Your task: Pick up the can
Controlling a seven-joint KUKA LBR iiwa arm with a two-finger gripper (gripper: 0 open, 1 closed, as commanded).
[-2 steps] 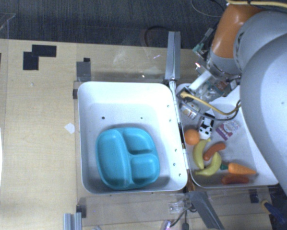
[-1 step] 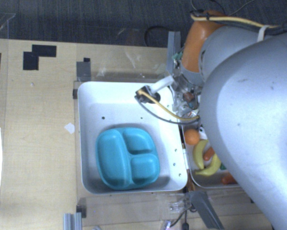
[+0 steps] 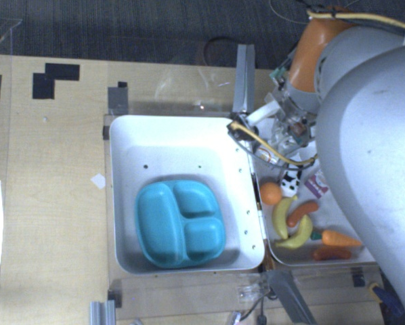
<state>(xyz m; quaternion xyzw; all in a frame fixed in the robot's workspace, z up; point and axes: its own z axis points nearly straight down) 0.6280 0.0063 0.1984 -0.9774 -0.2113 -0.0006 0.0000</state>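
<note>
Camera view: the gripper [image 3: 288, 131] is lowered over the far end of the right bin [image 3: 278, 252]; its opening and any grasp cannot be told. The can cannot be made out. Nearby lie a banana [image 3: 285, 223], an orange [image 3: 271, 193] and a carrot [image 3: 339, 238]. A blue tray [image 3: 180, 222] sits in the left bin [image 3: 168, 137]

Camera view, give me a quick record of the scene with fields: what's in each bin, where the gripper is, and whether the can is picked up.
left bin: blue divided tray
right bin: orange, banana, carrot, two sausages, black and white toy
arm: grey with orange band, reaching down into the right bin's far end
gripper: low over the right bin, finger state unclear
can: cannot be made out, not seen held
task status: pick not confirmed
</note>
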